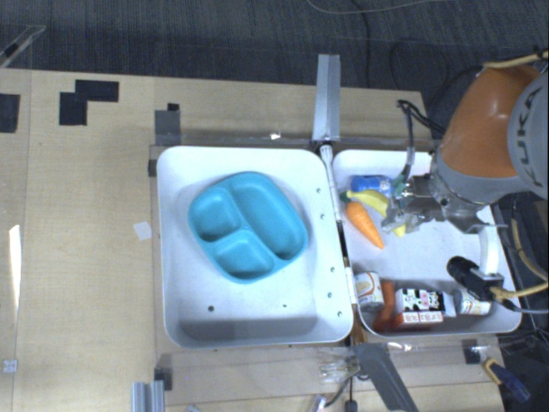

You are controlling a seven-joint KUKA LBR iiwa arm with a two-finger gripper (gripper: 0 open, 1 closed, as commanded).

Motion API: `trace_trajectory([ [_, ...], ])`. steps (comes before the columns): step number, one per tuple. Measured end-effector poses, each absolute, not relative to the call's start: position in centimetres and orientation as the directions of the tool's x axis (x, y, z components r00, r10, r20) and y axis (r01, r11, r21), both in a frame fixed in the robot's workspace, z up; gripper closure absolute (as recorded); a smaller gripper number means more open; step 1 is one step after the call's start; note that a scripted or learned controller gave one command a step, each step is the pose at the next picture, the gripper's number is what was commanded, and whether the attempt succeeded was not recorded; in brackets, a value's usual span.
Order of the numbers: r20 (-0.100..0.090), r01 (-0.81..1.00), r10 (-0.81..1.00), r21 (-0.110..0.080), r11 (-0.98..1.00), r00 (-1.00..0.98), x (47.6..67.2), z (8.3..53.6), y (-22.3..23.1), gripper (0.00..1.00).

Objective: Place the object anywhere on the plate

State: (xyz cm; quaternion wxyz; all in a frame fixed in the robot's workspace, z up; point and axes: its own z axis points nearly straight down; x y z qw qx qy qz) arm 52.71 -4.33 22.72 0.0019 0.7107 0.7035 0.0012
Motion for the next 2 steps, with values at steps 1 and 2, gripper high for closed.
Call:
trace_trajectory([
  [1,0.001,0.971,0.971,0.001,-0.237,0.237,49.0,22.7,0.6,1.0],
  [2,0.001,0.999,0.999,0.002,-0.041,0.041,54.4,20.3,7.9,1.0],
])
